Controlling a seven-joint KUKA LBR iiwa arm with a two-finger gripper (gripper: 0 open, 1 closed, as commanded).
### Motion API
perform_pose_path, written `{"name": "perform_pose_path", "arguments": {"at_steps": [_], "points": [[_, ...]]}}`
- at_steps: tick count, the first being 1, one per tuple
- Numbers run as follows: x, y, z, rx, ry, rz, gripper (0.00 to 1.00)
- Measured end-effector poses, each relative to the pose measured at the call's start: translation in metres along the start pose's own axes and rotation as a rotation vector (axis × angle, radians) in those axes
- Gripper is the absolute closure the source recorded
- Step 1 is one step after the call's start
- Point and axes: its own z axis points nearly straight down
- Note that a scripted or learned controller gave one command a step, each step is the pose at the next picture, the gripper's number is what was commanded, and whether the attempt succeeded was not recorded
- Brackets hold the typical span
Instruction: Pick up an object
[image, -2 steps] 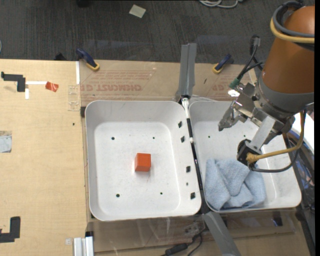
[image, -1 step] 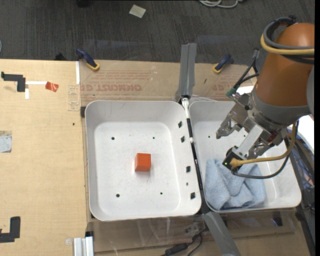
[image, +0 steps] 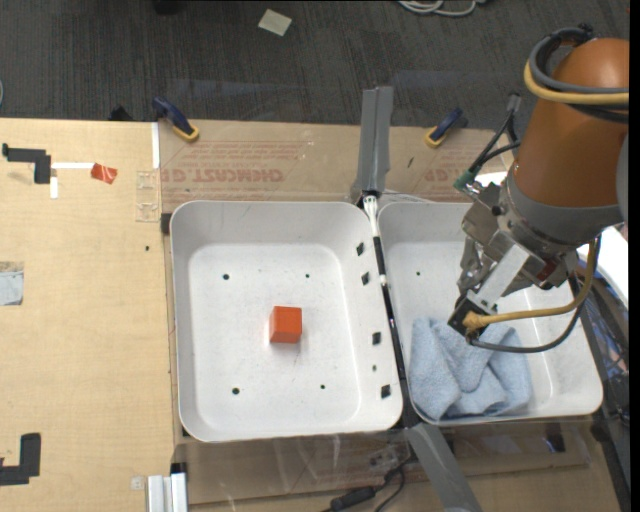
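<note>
From where I stand, the grey arm (image: 560, 205) with its orange band comes in from the right and leans down over the right bin (image: 420, 235). Its working end hangs above the left half of that bin, just over the upper edge of a crumpled blue-grey cloth (image: 478, 372). The wrist hardware crowds that end, so I cannot tell whether the jaws are apart or together, or whether they touch the cloth.

The cloth lies bunched in the near part of the right bin, pushed toward the left wall and the front rim. The left bin (image: 200, 300) holds one thing, a small orange-red cube (image: 286, 325). It sits flat on the white floor a little toward the front of the middle, well apart from every wall. A few small dark dots mark the bin floor around it.

The two bins stand side by side with their rims nearly touching, and a grey strut (image: 375, 140) runs back from the gap between them. Under and behind them lies a sheet of brown cardboard (image: 260, 165) with printing on it. A blue and orange clamp (image: 176, 119) grips its far left corner and another clamp (image: 444, 128) sits on the far edge near the right bin. To the left, the pale wooden tabletop (image: 70, 300) carries a small red tag (image: 103, 173) near its far edge. A pale scrap (image: 274, 21) lies on the dark floor beyond.
</note>
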Motion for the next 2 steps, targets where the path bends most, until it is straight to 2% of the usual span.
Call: {"name": "perform_pose_path", "arguments": {"at_steps": [1, 2], "points": [[-0.002, -0.002, -0.061, -0.005, 0.01, 0.03, 1.0], [0.019, 0.005, -0.1, -0.003, 0.009, 0.253, 1.0]]}}
